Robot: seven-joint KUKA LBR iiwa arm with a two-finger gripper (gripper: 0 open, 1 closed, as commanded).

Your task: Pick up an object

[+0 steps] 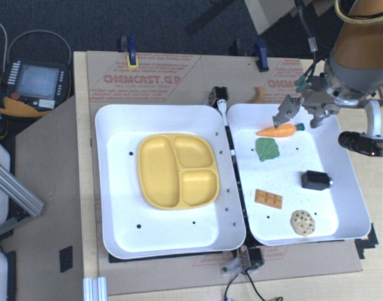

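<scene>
Approach step: gripper (302, 113) hovered with fingers spread wide, empty, just above carrot (276, 130); next move needed descent, then closing.

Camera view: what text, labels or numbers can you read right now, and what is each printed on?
"CHEMCAST GP": red print on the brown board behind the left bin.
A second red print on the board behind the right bin, partly hidden by the gripper: unreadable.
Handheld screen at far left: too small to read.

Bins (116, 187) smooth white plastic, slight sheen; yellow tray (178, 170) glossy plastic; surface (179, 71) matt cardboard-like board; gripper (302, 111) dull grey metal.
</scene>
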